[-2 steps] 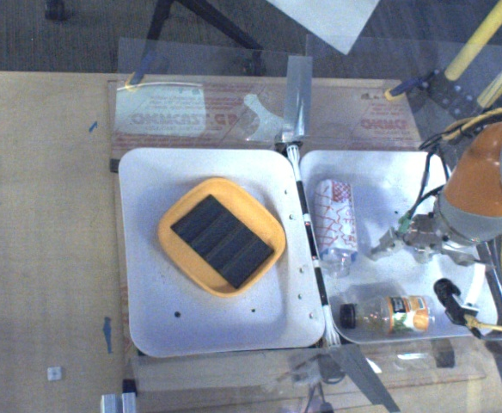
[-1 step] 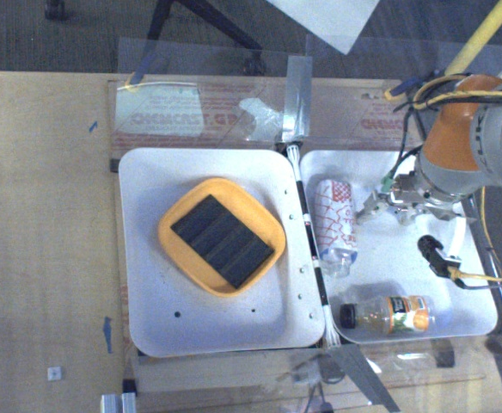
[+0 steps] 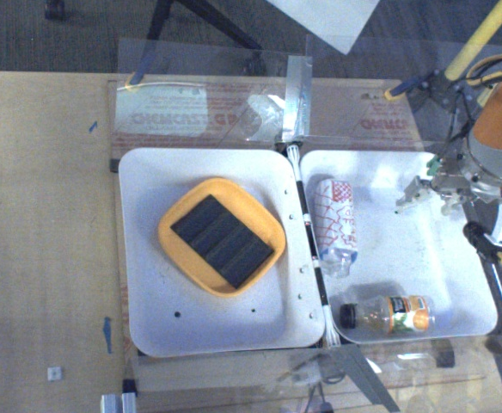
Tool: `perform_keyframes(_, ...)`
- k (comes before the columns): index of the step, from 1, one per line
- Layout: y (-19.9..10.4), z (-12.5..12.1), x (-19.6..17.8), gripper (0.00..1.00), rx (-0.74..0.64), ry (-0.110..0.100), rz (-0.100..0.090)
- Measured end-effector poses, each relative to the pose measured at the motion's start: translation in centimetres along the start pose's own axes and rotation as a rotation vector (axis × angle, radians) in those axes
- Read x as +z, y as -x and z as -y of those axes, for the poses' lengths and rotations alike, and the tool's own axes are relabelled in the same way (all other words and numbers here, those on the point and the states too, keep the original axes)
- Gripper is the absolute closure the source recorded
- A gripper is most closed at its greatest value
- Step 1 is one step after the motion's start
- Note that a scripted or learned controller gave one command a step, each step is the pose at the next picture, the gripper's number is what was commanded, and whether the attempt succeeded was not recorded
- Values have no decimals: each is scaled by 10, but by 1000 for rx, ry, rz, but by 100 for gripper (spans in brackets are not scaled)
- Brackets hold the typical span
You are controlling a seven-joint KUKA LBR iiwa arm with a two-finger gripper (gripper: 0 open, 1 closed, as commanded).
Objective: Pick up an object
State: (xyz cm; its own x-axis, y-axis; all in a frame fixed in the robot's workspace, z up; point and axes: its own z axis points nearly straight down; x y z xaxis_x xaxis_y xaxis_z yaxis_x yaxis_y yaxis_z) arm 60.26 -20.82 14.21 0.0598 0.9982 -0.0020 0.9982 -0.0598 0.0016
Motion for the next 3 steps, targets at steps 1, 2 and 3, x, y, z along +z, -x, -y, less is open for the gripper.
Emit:
perform_keyframes(1, -125, -57, -85, 0, 187, -1, 0)
perform_keyframes(2, -106, -58, 44, 0, 57, -2, -1)
perform_keyframes(3, -119, -48, 54, 0, -143, -2, -2)
